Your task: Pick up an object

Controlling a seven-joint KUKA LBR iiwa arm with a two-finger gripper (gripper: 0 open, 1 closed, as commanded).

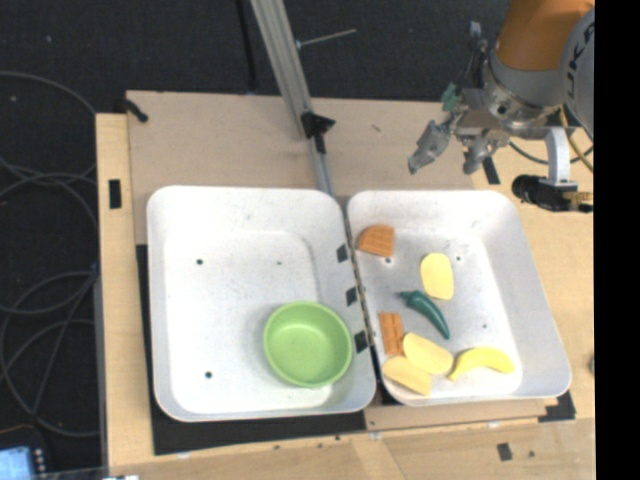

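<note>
You see the hand hanging above the bench, behind the right bin with its yellow pieces and green pepper; a green bowl sits in the left bin

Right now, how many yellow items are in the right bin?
4. One yellow oval piece sits mid-bin above the green pepper. A banana lies near the front right. Two pale yellow pieces overlap at the front left corner; more could be hidden beneath them.

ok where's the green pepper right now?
In the camera view, the green pepper lies near the middle of the right bin, just below the pale yellow oval piece and above the yellow pieces at the bin's front edge.
</note>
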